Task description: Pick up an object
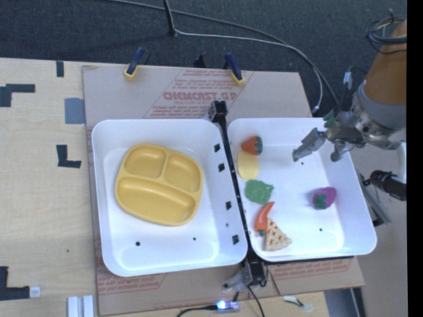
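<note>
My jaws stand spread apart with nothing between them; my gripper (pixel 324 147) hovers over the upper right part of the right bin (pixel 350 243), one finger angled down-left toward the middle of the frame, the other shorter and pointing down near the bin's right wall. My wrist and the orange band above it are cut off by the right edge of the frame, so little of my arm can be made out.

Below my fingers, well apart from them, a purple toy fruit with a green tip (pixel 323 197) lies alone on the white floor, right of centre in that bin; I cannot tell just what fruit it is. Along the bin's left wall runs a line of toy foods: a red strawberry-like piece (pixel 252 144) at the top, a yellow piece (pixel 248 166) touching it below, then a green leafy lump (pixel 259 191), a red chili pepper (pixel 264 216), and a pizza slice (pixel 275 237) lowest, touching the pepper.

In the left bin (pixel 119 256) sits a yellow divided plate (pixel 158 183) with three compartments, tilted slightly in the frame.
</note>
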`<state>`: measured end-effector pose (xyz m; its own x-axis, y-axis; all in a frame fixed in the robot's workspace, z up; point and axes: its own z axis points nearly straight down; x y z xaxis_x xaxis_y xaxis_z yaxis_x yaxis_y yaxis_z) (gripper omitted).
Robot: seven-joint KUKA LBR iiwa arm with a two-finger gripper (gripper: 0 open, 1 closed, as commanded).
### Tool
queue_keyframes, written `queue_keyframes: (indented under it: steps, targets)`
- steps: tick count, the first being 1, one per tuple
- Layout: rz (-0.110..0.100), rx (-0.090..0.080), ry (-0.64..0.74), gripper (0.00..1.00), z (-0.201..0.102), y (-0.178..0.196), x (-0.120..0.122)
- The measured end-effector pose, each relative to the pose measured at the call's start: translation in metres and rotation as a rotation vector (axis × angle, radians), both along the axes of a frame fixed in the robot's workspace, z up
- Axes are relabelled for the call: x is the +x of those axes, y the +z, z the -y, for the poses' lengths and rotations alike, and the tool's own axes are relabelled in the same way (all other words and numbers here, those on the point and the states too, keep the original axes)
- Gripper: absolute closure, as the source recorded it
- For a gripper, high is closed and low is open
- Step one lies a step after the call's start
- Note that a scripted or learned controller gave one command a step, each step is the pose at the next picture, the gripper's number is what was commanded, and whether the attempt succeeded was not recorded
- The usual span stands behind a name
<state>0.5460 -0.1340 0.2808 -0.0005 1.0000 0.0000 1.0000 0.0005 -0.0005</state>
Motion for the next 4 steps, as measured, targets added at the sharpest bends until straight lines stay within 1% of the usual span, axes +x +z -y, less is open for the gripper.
queue_keyframes:
  steps: [1,2,3,4]
  targets:
    - [0.0,0.0,0.001,1.0,0.0,0.01,0.0]
    - [0.001,0.0,0.002,1.0,-0.021,0.026,0.026]
    - [0.007,0.001,0.005,1.0,-0.09,0.09,-0.044]
    - [0.003,0.001,0.003,1.0,-0.124,0.117,-0.046]
